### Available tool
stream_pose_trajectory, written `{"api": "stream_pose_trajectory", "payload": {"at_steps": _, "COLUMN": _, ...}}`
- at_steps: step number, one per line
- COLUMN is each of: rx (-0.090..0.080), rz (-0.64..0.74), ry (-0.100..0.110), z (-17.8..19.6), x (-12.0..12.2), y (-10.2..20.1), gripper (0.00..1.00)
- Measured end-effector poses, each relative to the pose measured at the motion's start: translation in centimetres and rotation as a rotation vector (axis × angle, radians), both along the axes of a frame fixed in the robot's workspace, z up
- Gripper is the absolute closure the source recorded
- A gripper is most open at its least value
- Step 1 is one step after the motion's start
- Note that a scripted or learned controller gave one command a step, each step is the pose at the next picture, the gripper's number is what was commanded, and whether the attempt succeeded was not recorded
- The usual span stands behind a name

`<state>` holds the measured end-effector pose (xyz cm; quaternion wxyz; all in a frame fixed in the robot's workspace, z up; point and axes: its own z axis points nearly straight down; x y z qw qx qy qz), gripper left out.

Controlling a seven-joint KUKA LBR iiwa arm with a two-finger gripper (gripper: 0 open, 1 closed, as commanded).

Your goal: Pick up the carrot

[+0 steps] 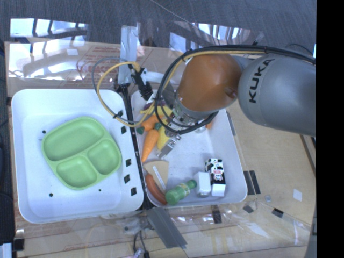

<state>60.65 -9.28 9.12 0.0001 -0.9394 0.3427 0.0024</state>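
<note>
While the grey arm (269,93) reaches in from the right, its orange band (207,82) is seen above the right bin (232,160), covering much of that bin's far end. The gripper (167,140) is lowered near the bin's left wall — whether it is open or closed cannot be told. The carrot (150,144) lies along that left wall, just beside the gripper, with a second orange piece (149,124) towards the far left corner. At the near edge, a green bottle (180,192), a white carton with cow markings (215,175) and a wedge of bread (157,172) are found. A green divided plate (80,152) rests in the left bin (27,187).
</note>
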Motion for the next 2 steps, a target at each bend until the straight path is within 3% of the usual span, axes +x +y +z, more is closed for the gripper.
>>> {"api": "stream_pose_trajectory", "payload": {"at_steps": 1, "rx": 0.001, "rz": 0.273, "ry": -0.001, "z": 0.0, "x": -0.9, "y": -0.4, "gripper": 0.0}}
{"api": "stream_pose_trajectory", "payload": {"at_steps": 2, "rx": 0.002, "rz": 0.253, "ry": 0.001, "z": -0.1, "x": -2.6, "y": 0.3, "gripper": 0.0}}
